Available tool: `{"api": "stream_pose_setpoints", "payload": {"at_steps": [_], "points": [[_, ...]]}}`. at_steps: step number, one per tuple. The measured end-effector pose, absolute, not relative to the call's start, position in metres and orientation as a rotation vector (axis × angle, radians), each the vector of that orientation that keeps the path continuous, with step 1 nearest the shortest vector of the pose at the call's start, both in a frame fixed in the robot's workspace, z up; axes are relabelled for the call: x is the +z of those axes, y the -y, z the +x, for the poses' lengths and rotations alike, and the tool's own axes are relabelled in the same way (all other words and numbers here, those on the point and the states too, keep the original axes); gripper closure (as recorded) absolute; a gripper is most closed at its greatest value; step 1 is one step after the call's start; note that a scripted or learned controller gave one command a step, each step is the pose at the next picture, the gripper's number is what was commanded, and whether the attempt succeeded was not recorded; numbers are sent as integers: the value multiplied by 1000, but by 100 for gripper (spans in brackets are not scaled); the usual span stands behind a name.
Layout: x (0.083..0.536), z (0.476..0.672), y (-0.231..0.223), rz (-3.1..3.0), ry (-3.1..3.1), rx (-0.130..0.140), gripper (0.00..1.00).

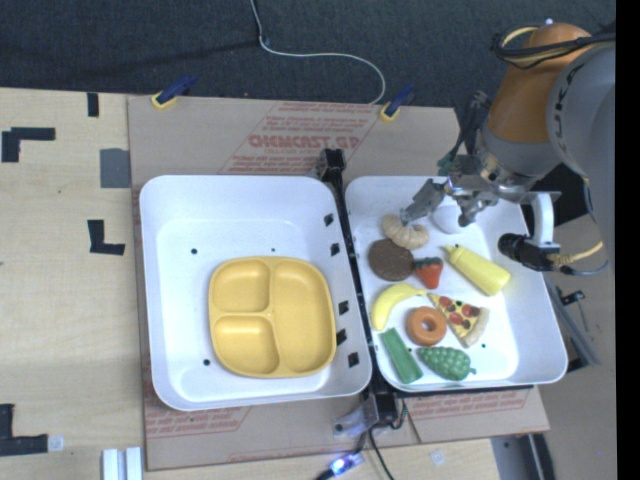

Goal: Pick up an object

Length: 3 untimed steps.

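Objects for picking all lie in the right bin [535, 363], crowded toward its left and middle. A tan, mushroom-like piece [405, 233] sits nearest the gripper [443, 202], just above a dark brown round patty [390, 260]. Beside the patty is a small red piece [430, 271], too small to identify. A yellow bottle-shaped item [477, 268] lies at a slant to the right. Lower down are a banana [391, 302], a doughnut [428, 325] touching a pizza slice [463, 317], a green stick-shaped piece [400, 355] and a bumpy green item [445, 362].

The left bin [170, 228] holds a yellow divided plate [271, 316].

The arm [535, 88] reaches in from the right, and its bulk covers the right bin's upper right corner. The gripper hangs above the bin's upper part, one grey finger pointing down-left toward the tan piece. Nothing shows between the fingers, and their ends blur into the wrist hardware, so it cannot be told whether they are parted or closed. A black clip [330, 163] sits where the two bins meet at the top.
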<state>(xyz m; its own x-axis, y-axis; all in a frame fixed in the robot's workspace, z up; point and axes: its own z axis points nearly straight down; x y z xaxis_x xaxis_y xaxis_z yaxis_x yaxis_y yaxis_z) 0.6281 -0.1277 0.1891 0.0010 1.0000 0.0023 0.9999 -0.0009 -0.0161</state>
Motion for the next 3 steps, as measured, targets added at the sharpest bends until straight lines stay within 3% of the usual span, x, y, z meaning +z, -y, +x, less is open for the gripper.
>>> {"api": "stream_pose_setpoints", "payload": {"at_steps": [1, 3], "points": [[198, 631, 128, -2218, 2222, 2, 0], [88, 633, 128, -2214, 2221, 8, 0]]}}
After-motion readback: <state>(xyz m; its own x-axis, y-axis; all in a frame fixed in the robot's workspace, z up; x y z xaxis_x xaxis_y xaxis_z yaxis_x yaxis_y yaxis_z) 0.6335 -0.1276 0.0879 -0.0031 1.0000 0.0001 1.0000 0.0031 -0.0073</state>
